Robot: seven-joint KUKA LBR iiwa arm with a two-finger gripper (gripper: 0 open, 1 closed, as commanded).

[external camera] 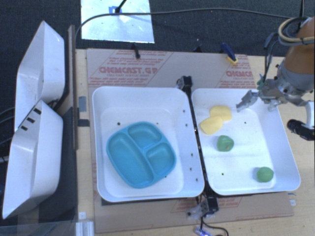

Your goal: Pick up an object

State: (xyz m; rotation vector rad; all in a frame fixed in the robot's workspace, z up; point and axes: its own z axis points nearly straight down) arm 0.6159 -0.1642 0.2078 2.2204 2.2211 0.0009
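Pincer parked over the back rim of the right bin, nothing gripped.

The pincer is seen at the upper right, with its two fingers spread and nothing between them; one finger is stuck out just past the far wall. Inside that bin, two yellow pieces are found touching each other near the divider between the bins, a green ball is placed just below them, and another green ball is tucked toward the front right corner. Plenty of bare white floor is left between them. The left bin is taken up by a blue sectioned tray. Both bins are carried on the desk.
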